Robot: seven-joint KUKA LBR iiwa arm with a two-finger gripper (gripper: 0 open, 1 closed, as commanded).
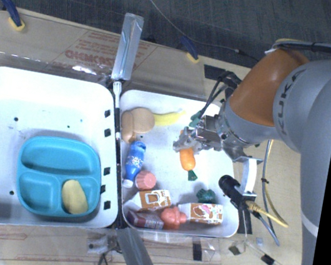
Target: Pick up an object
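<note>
My gripper (189, 144) hangs over the middle of the right bin (176, 106). An orange toy carrot (186, 160) sits right under it, its top end between the fingers and its green tip (191, 175) pointing down toward the bin floor. The gripper is shut on the carrot. The grey arm with its orange band (262, 88) reaches in from the right.
The right bin also holds a tan bun (137, 122), a yellow banana (168, 118), a blue-white bottle (134, 161), a pink ball (146, 180), two small cartons (155, 199) (205, 213) and a dark green piece (206, 195). In the left bin a blue tray (53, 159) carries a yellow lump (75, 197).
</note>
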